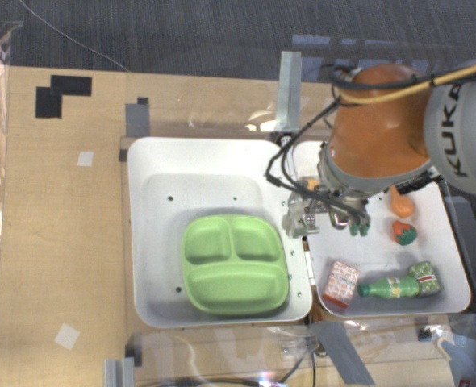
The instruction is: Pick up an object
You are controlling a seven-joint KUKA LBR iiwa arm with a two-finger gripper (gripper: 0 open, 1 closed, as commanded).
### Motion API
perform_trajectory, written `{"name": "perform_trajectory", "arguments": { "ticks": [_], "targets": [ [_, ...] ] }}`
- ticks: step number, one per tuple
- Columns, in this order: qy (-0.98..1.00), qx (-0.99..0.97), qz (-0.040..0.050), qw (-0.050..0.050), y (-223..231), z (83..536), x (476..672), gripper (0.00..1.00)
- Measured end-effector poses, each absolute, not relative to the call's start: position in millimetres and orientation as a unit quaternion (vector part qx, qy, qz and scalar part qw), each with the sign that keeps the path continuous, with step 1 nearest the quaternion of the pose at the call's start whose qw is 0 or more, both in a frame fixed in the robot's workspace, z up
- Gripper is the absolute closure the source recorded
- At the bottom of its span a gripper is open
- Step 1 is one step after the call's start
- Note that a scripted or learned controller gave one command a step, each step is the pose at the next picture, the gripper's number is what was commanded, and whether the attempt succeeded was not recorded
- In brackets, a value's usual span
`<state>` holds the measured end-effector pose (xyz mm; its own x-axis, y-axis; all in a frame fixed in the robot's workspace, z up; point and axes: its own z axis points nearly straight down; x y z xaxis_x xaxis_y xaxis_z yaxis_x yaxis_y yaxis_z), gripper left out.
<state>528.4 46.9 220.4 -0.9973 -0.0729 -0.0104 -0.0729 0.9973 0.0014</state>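
My gripper [328, 222] hangs over the left part of the right bin [456, 293], close to the wall between the two bins. Its fingers [357, 226] stand apart, so it is open, with bare white floor showing between them. Below it lie a small pink-and-red box [340, 283] and a green bottle [390, 288] on its side. A green patterned item [426, 276] sits at the bottle's right end. To the gripper's right are an orange piece [402, 205] and a red strawberry-like piece [405, 233]. The arm's orange band hides the back of this bin.
A lime-green divided plate [234, 264] lies in the front of the left bin [153, 176]. Black cables loop from the wrist over the wall between the bins [306, 252]. A grey upright post [289, 87] stands behind the bins.
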Motion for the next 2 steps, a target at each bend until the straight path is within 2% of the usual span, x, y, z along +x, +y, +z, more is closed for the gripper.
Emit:
{"name": "perform_trajectory", "arguments": {
  "ticks": [1, 2],
  "targets": [
    [0.939, -0.343, -0.0001, 0.004, 60.0, 204.8, 503.2, 1.00],
    [0.687, -0.727, -0.0011, 0.004, 72.1, 231.9, 516.7, 1.00]
  ]
}}
